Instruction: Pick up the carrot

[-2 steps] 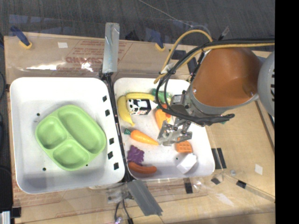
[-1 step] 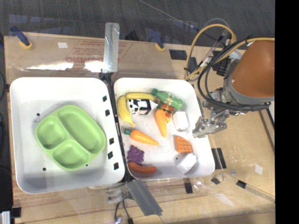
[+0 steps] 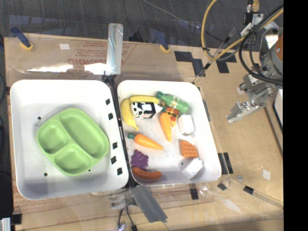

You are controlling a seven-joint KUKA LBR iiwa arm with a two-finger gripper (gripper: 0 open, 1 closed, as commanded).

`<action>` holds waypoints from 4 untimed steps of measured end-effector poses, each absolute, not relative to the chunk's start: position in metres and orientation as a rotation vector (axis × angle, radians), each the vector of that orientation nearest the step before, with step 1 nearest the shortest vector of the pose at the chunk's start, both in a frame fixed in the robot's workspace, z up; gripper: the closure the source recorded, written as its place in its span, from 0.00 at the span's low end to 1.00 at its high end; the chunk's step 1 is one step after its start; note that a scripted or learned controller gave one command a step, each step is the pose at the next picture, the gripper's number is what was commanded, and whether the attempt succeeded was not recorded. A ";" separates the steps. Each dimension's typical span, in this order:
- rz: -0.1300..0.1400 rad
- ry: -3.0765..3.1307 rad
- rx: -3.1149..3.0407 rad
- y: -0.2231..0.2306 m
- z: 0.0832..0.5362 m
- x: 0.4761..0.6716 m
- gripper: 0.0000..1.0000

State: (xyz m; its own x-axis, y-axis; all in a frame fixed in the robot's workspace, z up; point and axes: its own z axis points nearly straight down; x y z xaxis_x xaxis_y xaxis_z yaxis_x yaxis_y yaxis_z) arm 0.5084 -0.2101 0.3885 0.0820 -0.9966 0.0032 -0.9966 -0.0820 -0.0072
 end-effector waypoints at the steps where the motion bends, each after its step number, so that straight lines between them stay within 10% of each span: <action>1: 0.011 1.886 -2.513 -0.191 0.287 0.476 1.00; 4: -0.003 1.402 -2.809 -0.187 0.337 0.478 1.00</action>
